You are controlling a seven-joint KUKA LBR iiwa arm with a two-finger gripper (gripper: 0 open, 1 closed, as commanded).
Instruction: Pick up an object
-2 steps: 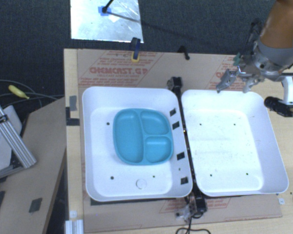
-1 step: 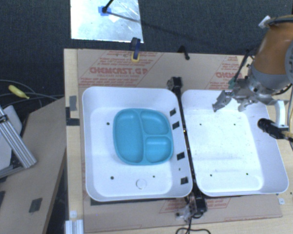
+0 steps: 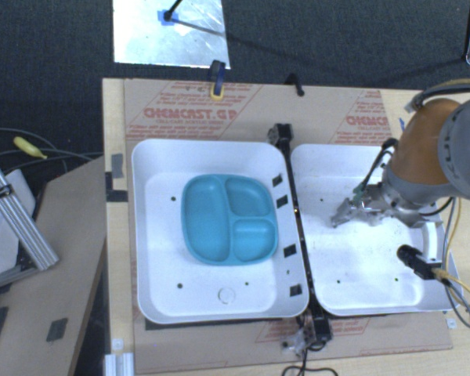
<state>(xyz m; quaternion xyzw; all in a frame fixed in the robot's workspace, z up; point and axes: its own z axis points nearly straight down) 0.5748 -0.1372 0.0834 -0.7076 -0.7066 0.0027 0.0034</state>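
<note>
A blue plate (image 3: 227,218) with three compartments lies flat in the middle of the left bin (image 3: 160,163). A faint small round shape (image 3: 225,294) sits on that bin's floor near its front wall. My gripper (image 3: 343,215) hangs low over the floor of the right bin (image 3: 329,163), near its middle and pointing left toward the divider. Nothing shows in it. The grey arm with its orange band (image 3: 423,143) reaches in from the right.
Black clips (image 3: 286,225) run along the seam between the two bins. A cardboard sheet (image 3: 188,108) lies under both bins. A shiny metal sheet (image 3: 172,18) rests beyond the bench at the back left. Aluminium rails (image 3: 12,218) stand at the far left.
</note>
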